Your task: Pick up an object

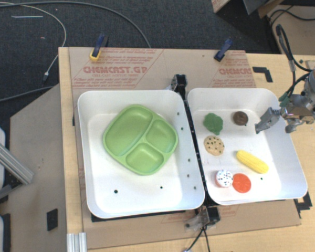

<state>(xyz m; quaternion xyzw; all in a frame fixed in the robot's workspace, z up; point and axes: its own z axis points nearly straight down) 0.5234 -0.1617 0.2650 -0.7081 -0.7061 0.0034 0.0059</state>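
Right bin (283,190), right half of frame: six small toy foods, spread apart, none touching, so each leaves room for a top grasp. Green broccoli piece (213,123) upper left of bin, brown round piece (240,118) beside it to the right, chocolate-chip cookie (214,145) below the broccoli, yellow corn cob (252,161) lying aslant mid-bin, white speckled ball (224,179) and orange round piece (242,184) side by side near the lower edge. Any of these could serve as the pick target; none chosen yet, judging by the pose.

Gripper (277,118) at right edge of frame, over the bin's upper right corner, nothing held. One grey finger (266,121) visible, angled down-left toward the brown piece; gap between fingers: cannot tell. Nearest items: brown piece, then corn cob.

Left bin (89,156), centre-left: green three-compartment plate (140,139) lying turned on the diagonal, compartments empty.

Bins clamped together on the worktop (68,140); blue clips (98,46) along the upper board edge.
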